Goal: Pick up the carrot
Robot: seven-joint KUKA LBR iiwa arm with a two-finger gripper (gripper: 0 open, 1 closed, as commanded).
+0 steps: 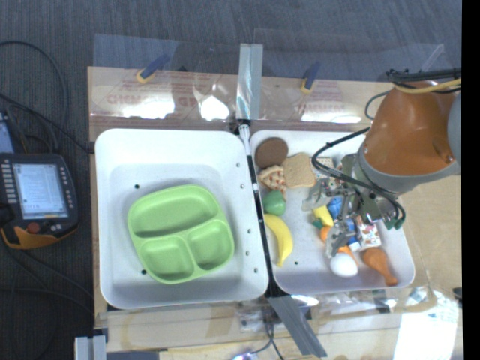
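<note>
A small orange piece [325, 234], which looks like the carrot, lies in the right bin [300, 276] and is mostly covered by the gripper. My gripper [339, 220] hangs down into the bin's right half from the grey arm with the orange band [411, 130], right above and touching the cluster of toys where that orange piece lies. I cannot see anything lifted in it.
Around the gripper lie a yellow piece [322, 216], a blue item [335, 203], a white egg [344, 265], a brown drumstick [377, 262] and a red-white carton [368, 235]. To the left lie a banana [280, 237], a green lime [274, 202], toast [298, 169] and a brown disc [271, 150]. The left bin holds a green divided plate [180, 232].
</note>
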